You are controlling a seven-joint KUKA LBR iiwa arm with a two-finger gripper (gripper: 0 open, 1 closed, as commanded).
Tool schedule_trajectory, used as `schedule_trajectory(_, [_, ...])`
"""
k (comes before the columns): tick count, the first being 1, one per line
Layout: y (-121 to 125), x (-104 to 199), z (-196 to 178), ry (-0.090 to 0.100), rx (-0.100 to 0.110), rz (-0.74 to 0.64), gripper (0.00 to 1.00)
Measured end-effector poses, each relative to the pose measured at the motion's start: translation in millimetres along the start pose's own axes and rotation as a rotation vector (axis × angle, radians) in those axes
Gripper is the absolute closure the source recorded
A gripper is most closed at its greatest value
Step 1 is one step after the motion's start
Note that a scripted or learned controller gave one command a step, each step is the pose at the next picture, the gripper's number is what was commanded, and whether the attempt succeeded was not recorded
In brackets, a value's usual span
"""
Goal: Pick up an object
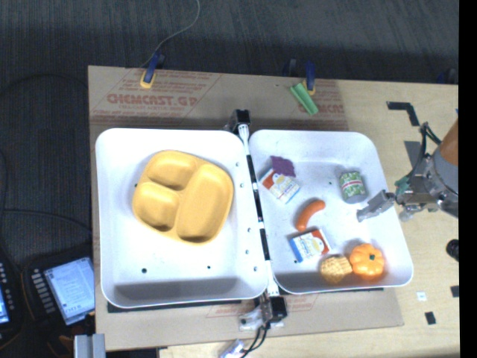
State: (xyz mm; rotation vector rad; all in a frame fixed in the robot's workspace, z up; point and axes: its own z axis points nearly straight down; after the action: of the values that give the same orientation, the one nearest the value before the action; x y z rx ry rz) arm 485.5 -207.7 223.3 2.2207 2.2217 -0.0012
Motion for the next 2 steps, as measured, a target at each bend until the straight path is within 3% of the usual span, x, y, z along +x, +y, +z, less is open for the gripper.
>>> schedule_trajectory(1, [-1, 48, 120, 0.001, -0.002, 0.000, 0.00])
schedule_trajectory(2, [4, 105, 131, -0.007, -0.020, 0.004, 0.00])
